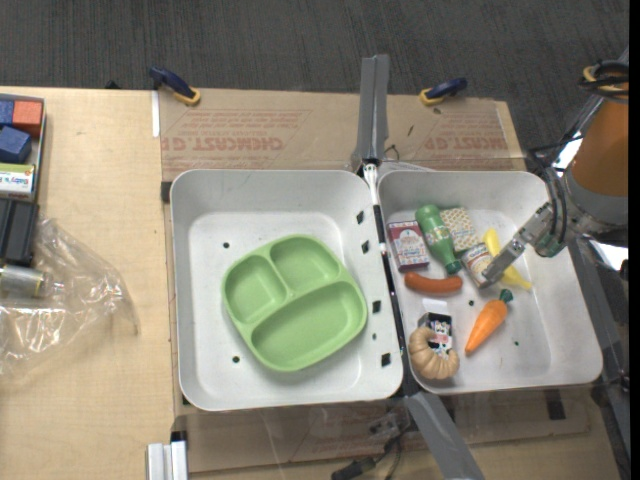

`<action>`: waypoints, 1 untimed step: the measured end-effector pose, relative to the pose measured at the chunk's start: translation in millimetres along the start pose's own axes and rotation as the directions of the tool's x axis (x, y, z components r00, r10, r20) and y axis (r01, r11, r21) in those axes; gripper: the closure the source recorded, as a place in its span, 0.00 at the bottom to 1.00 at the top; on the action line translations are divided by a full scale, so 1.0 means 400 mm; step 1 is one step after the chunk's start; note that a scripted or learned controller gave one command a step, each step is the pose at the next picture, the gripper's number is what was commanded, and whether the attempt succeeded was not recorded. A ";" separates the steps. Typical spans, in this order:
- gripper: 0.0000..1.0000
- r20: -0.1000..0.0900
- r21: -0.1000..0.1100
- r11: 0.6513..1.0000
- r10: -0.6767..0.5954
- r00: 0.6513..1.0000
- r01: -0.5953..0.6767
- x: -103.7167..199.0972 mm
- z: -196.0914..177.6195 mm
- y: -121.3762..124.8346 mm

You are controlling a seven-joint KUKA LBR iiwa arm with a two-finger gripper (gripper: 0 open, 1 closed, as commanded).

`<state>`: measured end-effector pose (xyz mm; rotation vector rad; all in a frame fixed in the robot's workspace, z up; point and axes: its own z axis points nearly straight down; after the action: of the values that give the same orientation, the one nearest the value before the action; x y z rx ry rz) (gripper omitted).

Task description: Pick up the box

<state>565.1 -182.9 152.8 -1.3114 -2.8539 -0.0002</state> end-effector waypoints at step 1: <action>0.00 0.003 -0.001 0.766 -0.643 0.766 0.643 0.004 0.088 -0.057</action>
<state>546.5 -196.5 117.5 -0.2556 -3.1335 -0.0017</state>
